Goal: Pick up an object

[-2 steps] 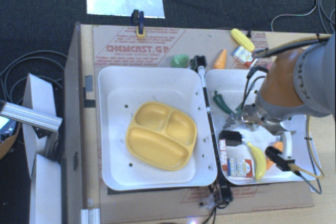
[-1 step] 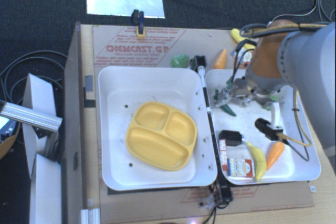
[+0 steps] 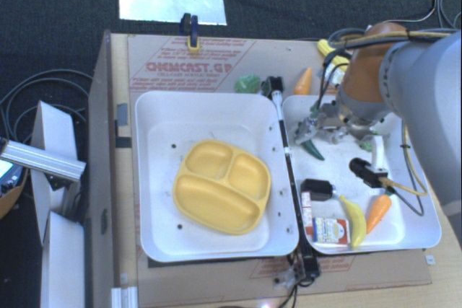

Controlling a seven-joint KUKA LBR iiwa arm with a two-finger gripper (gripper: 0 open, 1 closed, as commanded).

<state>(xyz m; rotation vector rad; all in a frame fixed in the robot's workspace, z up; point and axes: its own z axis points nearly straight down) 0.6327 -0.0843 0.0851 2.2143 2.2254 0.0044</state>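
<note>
My gripper [image 3: 309,132] hangs low over the back left part of the right bin [image 3: 422,227]. A dark green pepper-like item [image 3: 313,148] lies just below it; I cannot see whether they touch. Nearer the front of this bin lie a small black and white item [image 3: 317,190], a yellow banana [image 3: 354,218], an orange carrot [image 3: 377,212] and a red and white carton [image 3: 327,231]. The grey arm with its orange band [image 3: 368,72] covers the bin's back right part.
The left bin [image 3: 155,155] holds a yellow divided plate [image 3: 221,186]. Behind the bins, on the cardboard, lie a green item [image 3: 247,84], a second carrot [image 3: 303,81] and a yellow item [image 3: 325,48]. A black clip [image 3: 274,87] sits on the divider's far end.
</note>
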